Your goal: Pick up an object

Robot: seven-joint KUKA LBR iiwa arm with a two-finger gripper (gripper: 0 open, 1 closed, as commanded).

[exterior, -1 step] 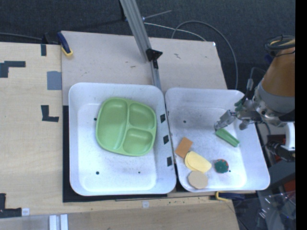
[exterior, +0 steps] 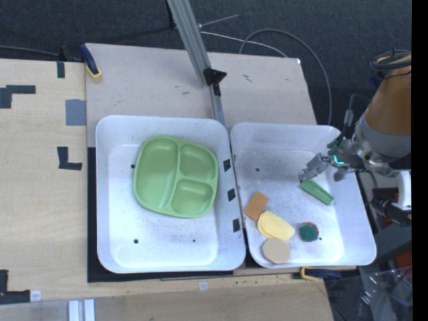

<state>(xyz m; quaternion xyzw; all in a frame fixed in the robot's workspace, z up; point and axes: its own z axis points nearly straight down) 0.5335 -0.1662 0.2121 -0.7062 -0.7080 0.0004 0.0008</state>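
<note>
My gripper (exterior: pixel 324 174) hangs over the right bin (exterior: pixel 287 139), near its right wall, on the grey arm with the orange band. It is open, and one grey finger (exterior: pixel 309 170) points down-left. A green oblong block (exterior: pixel 317 192) lies slantwise on the bin floor just in front of the fingertips, not between them. Nearer the front of the bin sit an orange piece (exterior: pixel 255 205), a yellow oval piece (exterior: pixel 275 225), a tan round piece (exterior: pixel 275 251) and a small dark teal and red object (exterior: pixel 308 231).
The left bin (exterior: pixel 110 179) holds a light green divided plate (exterior: pixel 177 176). A slanted metal pole (exterior: pixel 190 29) rises behind the bins. A cable (exterior: pixel 321 62) loops over the board behind the right bin.
</note>
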